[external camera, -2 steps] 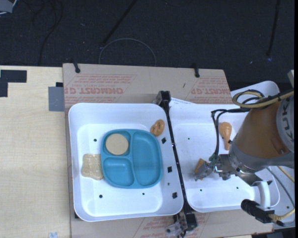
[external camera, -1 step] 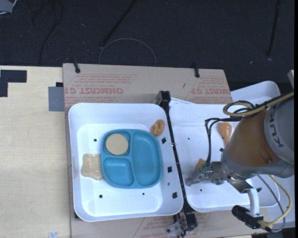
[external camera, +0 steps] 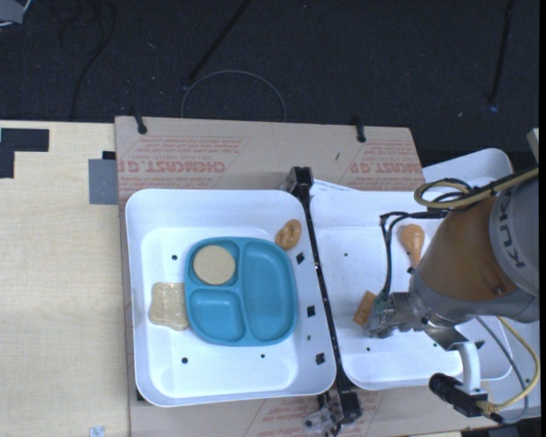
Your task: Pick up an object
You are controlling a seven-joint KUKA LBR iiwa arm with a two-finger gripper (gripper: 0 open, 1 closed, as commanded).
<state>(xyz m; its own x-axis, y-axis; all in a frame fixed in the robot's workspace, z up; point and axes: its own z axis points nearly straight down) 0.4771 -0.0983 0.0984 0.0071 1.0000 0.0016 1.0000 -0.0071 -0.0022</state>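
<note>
Down in the right bin [external camera: 364, 371], the claw [external camera: 379, 320] sits just beside a small brown block [external camera: 365, 309]. Whether it is spread or pinching, I cannot tell

floor: dark carpet [external camera: 346, 44], cables | bench: pale wood [external camera: 45, 289] | cardboard sheet [external camera: 255, 148] beneath bins

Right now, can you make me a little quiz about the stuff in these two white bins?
1. True or false: the blue tray lies in the left bin.
2. Which sits on the blue tray? A) round cookie B) a banana C) a spoon
3. Fill in: the tool is down in the ___ bin, beside a small brown block.

Key: 1 true; 2 A; 3 right.
</note>
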